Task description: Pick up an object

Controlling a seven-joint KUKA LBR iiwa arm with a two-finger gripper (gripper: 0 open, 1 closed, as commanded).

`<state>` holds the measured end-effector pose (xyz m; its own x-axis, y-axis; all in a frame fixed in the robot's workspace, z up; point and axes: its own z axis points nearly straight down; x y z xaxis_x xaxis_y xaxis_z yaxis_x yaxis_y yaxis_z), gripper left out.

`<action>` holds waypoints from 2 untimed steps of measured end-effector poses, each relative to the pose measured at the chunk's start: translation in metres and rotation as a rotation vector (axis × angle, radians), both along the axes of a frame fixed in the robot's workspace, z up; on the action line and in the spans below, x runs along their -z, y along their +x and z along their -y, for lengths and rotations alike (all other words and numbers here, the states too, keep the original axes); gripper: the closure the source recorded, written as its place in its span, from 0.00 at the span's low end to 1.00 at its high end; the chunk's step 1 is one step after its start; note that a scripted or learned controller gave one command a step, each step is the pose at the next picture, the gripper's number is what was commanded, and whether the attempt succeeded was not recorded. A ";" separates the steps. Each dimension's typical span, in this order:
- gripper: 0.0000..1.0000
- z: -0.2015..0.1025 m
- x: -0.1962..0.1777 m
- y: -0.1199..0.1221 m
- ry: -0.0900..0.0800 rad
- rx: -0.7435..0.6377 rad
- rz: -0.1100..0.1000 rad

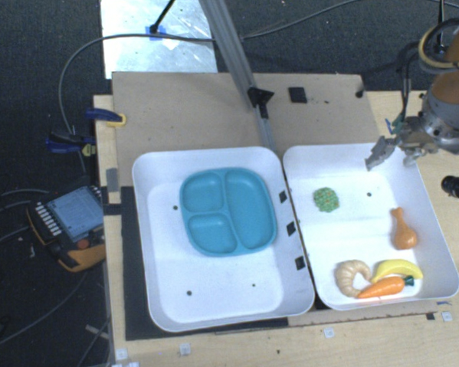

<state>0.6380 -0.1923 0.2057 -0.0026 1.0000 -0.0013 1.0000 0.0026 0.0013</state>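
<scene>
Two shallow white bins are seen side by side on the bench; the right bin point(422, 199) is taken here as the landmark. The left bin point(158, 221) is touching it along the middle edge, and a blue divided plate point(228, 211) is lying inside that left bin, well apart from the right bin.

The arm point(446, 91) is reaching in from the right, above the upper right corner of the right bin. The gripper point(394, 150) is held over the upper part of the right bin, near its back wall. Its two fingers are seen spread apart, and nothing is held between them.

Inside the right bin, five small objects are found. A pale croissant point(351, 275), a yellow banana point(397, 268) and an orange carrot point(382, 287) are lying together in the lower right corner, touching one another. A brown drumstick point(402, 230) is placed near the right wall. A green broccoli point(326, 199) is lying alone in the left half.
</scene>
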 end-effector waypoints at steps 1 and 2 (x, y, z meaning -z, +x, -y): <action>0.00 0.003 0.047 0.009 0.000 -0.002 -0.001; 0.00 -0.003 0.102 0.002 0.001 -0.001 -0.002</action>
